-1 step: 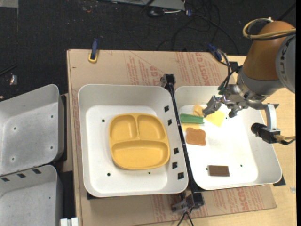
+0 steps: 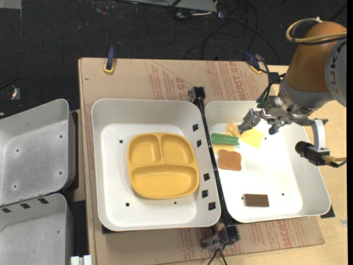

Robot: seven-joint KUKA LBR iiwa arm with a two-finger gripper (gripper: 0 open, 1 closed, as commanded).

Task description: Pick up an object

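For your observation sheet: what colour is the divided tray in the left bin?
Yellow-orange, plain; the divided tray shows best in the camera view.

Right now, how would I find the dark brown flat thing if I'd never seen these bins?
Look in the right white bin, the one without the yellow divided tray. Go to its near edge: the dark brown flat rectangle lies there alone. The green stick, yellow wedge and tan toast-like slice cluster at the far left, all brighter.
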